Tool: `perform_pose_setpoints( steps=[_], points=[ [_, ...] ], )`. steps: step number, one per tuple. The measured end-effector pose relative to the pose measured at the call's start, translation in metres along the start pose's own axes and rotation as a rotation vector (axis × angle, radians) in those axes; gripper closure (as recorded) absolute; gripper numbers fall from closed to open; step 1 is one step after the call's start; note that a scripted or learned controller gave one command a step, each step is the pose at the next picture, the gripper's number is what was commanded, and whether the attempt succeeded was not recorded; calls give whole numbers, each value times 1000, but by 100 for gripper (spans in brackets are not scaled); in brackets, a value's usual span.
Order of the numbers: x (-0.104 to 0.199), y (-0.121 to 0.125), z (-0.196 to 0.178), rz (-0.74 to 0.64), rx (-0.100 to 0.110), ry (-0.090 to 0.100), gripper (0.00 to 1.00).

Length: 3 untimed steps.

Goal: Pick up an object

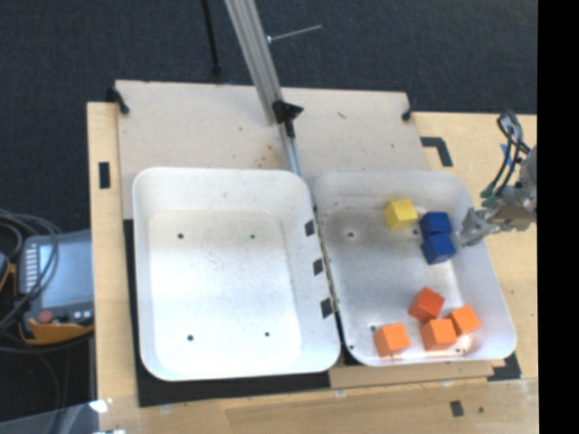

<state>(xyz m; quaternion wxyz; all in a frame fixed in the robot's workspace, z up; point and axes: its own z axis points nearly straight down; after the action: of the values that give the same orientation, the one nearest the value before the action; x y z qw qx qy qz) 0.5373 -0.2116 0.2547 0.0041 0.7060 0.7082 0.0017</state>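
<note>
Leftmost, a grey screen unit (50,269) with an orange base sits off the table's (109,242) edge among dark cables. Next comes the left bin (226,183), a shallow white tray with speckled floor and a few small dark holes. Above the seam between the two trays, a slanted metal rail (258,48) runs up and out of the top of the view. The right bin (362,193) touches the left one along its side and carries all the blocks. A yellow block (401,213) lies toward its far side, and just to the right two blue blocks (437,236) sit touching, one stacked nearer the viewer than the other. Nearer the front edge, four orange blocks (425,319) cluster together: one at the front left, one a little behind, and two close together at the front right corner. At the right edge, the hand (475,227) reaches in over the tray's rim, its tip just beside the blue blocks. Whether its fingers are spread or pressed together I cannot tell, and no block is visibly between them.
</note>
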Motion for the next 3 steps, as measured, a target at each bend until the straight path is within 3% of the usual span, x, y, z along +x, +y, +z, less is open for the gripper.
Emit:
perform_pose_setpoints(
  steps=[1, 3],
  points=[
    [-1, 2, -34, -2, 2, 2, 100],
    [106, 13, -23, -4, 7, 3, 100]
  ],
)
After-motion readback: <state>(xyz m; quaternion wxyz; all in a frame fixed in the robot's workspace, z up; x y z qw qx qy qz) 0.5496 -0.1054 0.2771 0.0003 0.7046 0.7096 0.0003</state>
